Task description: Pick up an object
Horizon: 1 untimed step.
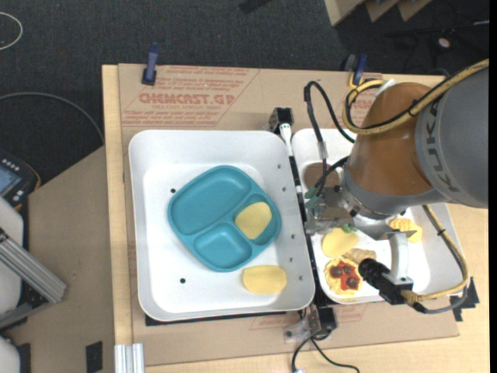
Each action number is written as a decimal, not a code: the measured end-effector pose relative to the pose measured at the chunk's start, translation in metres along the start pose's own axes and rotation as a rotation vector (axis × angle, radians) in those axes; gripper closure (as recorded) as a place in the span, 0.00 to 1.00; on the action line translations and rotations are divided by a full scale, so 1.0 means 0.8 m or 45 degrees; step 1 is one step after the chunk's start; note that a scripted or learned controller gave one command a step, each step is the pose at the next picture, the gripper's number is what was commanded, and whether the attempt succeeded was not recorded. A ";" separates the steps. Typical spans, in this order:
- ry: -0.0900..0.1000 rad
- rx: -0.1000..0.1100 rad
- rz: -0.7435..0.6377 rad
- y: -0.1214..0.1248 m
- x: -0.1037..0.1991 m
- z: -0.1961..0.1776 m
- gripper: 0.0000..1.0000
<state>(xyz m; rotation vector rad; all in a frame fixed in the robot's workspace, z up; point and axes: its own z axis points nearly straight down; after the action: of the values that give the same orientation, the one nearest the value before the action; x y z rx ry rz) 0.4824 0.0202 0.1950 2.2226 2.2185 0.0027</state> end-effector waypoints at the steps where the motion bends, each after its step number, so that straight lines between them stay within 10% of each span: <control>1: 0.002 -0.020 -0.005 -0.001 0.001 -0.177 1.00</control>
<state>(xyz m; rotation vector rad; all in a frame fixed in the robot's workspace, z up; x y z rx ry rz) 0.4815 0.0209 0.3365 2.2115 2.2153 0.0219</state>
